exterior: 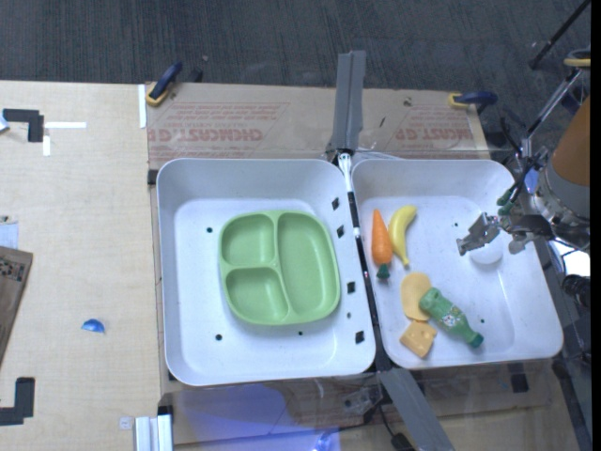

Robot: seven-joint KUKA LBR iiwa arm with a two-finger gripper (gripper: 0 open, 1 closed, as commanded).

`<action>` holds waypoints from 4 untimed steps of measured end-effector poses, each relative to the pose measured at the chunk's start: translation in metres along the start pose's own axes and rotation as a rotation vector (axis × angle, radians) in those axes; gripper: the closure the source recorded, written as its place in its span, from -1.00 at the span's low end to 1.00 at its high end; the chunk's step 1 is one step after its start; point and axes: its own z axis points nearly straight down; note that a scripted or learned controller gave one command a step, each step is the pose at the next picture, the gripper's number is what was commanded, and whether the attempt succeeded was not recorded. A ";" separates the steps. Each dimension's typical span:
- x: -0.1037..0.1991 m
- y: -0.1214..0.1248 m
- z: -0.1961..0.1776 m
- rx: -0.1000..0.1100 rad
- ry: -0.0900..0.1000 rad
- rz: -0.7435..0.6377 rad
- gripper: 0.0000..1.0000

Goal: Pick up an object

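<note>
Nearest the camera, at the front of the right white bin (535, 346), lie a green plastic bottle (450, 317), one orange cheese wedge (419, 337) and one pale yellow slice (415, 292). Behind them sit one orange carrot (380, 239) and one yellow banana (403, 232). Farther right, the gripper (496, 236) hovers released, grasping nothing: the approach step, I judge. Next it must descend over one item. One green divided plate (280, 267) fills the left bin (178, 280)
</note>
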 end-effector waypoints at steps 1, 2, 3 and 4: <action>0.048 0.001 0.110 0.000 0.000 -0.097 -1.00; 0.047 0.001 0.102 0.001 0.000 -0.092 1.00; 0.047 0.001 0.102 0.001 0.000 -0.092 -1.00; 0.060 -0.047 0.120 0.000 0.001 0.016 -1.00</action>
